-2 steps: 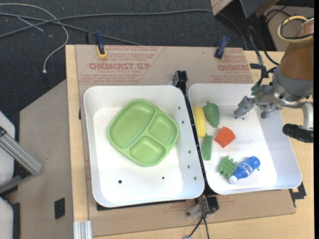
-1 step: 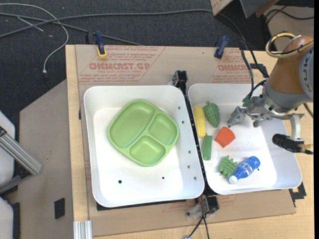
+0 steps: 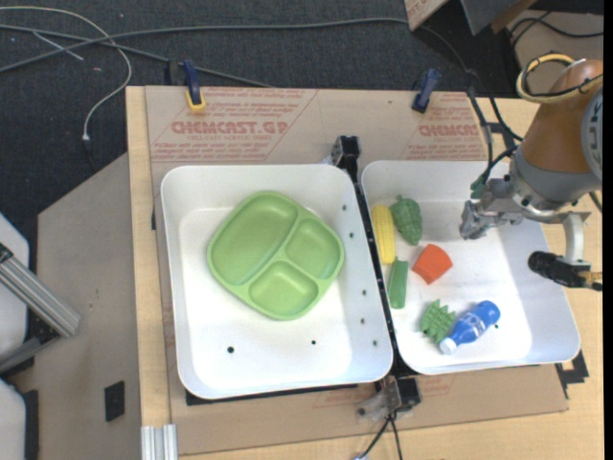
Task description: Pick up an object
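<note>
The right bin [image 3: 546, 338] holds several toys. A yellow corn cob [image 3: 384, 235] and a green cucumber [image 3: 397, 284] lie along its left wall. A dark green knobbly vegetable [image 3: 408, 219] sits beside the corn. An orange-red block [image 3: 433, 263] rests near the middle. At the front lie a green spiky toy [image 3: 438, 320] and a blue bottle [image 3: 472, 325]. My gripper [image 3: 475, 222] hangs low over the bin's back part, right of the knobbly vegetable and up and to the right of the orange-red block. I see nothing held in it.
The left bin [image 3: 192, 353] bears a light green divided plate [image 3: 276, 254]. A black divider and clamp [image 3: 347, 151] stand between the bins. The arm's orange band [image 3: 560, 132] rises at the right, with cables trailing behind it.
</note>
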Motion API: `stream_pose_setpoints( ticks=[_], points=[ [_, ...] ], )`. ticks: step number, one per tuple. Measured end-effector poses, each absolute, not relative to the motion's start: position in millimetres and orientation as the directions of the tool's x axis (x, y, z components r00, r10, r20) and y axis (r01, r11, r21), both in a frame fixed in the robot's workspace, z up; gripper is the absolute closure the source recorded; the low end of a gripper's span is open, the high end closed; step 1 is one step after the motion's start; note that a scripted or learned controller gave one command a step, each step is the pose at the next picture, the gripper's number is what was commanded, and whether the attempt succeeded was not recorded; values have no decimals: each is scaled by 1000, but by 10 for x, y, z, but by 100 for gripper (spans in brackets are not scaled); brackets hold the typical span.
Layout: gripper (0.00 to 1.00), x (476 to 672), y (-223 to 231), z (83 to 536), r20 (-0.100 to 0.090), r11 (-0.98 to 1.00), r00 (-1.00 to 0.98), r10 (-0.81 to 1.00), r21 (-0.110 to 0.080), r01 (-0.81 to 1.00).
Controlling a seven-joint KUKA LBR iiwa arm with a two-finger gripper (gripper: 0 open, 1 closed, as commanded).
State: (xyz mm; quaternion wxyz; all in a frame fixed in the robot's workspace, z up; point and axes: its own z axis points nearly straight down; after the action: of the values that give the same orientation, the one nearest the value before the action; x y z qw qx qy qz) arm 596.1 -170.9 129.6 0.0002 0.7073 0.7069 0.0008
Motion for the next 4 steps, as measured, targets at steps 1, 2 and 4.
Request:
stream_pose_setpoints(
  ticks=[1,2,4],
  points=[
    [100,5993,-1751,1937,-2,1,-1,1000,7,1000],
    [100,6048,-1716,2582,-2,2,-2,1000,9,1000],
    [100,6082,-1111,2646,3,6,-6,1000,-2,1000]
  ],
)
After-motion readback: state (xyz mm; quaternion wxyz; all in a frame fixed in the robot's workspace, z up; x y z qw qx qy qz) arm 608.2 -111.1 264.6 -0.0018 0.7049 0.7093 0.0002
